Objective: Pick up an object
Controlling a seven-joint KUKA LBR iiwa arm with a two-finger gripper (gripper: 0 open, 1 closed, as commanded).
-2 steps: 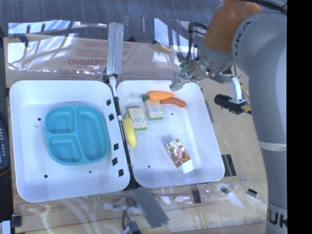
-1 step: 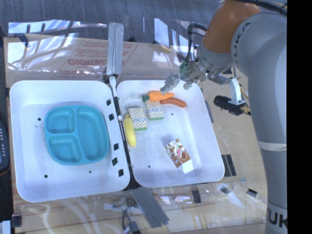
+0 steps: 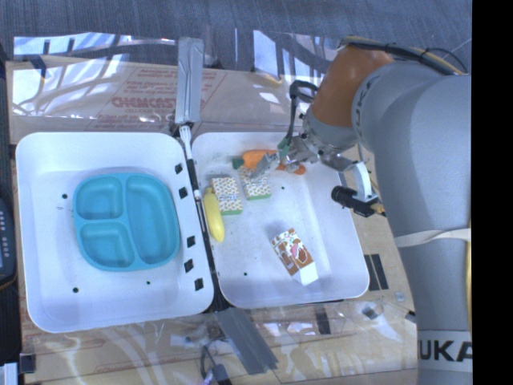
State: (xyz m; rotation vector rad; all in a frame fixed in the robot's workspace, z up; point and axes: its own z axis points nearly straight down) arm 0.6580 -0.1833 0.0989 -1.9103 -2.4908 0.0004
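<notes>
I note a blue tray (image 3: pixel 127 219) in the left bin (image 3: pixel 32 215); in the right bin (image 3: pixel 337 247), a carrot (image 3: pixel 255 158) lies under my gripper (image 3: pixel 276 160). Jaw state: cannot tell. Apparently mid-reach; next, close and lift.

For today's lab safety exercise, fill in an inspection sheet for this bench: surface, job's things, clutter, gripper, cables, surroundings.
Surface: two white bins, left bin, right bin.
Job's things: banana, carton, two patterned blocks, orange item, all in right bin.
Clutter: blue tray in left bin.
Gripper: gripper low over the orange item; hold unclear.
Cables: black cable by wrist.
Surroundings: plastic sheet behind bins.
</notes>
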